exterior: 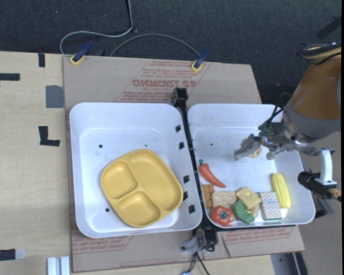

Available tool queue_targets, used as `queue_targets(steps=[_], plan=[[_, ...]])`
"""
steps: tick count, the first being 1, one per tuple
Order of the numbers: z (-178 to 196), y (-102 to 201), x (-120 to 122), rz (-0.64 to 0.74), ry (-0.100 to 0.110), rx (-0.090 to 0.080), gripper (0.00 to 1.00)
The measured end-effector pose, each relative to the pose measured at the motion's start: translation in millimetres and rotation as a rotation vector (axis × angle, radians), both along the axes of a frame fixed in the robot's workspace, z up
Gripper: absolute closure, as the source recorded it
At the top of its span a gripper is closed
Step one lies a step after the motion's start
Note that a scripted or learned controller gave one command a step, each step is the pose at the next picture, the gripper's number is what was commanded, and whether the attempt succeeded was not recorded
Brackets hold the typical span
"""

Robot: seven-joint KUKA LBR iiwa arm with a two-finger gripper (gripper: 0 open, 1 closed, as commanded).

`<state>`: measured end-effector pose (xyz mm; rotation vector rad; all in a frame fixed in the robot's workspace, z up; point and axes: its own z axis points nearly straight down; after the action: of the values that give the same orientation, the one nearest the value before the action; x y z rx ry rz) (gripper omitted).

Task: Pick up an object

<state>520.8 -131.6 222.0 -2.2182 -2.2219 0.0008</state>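
Gripper (247, 149) hangs over the right bin (229, 119), and I can't tell its state (too blurry). Chili pepper (211, 175) sits below-left of it, corn (281, 189) below-right.

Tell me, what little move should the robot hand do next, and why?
Probably move toward the near edge of the right bin and lower. The gripper hovers over bare white floor, and the toy food sits nearer the front: the chili pepper, the corn, the tomato. The pepper lies closest and apart.
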Motion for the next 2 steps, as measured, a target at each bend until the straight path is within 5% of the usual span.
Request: queue_targets(steps=[1, 2], plan=[[20.4, -61.1, 55.3, -0.002, -0.005, -0.005, 0.00], [-44.7, -76.3, 74.8, -0.002, 0.005, -0.002, 0.00]])
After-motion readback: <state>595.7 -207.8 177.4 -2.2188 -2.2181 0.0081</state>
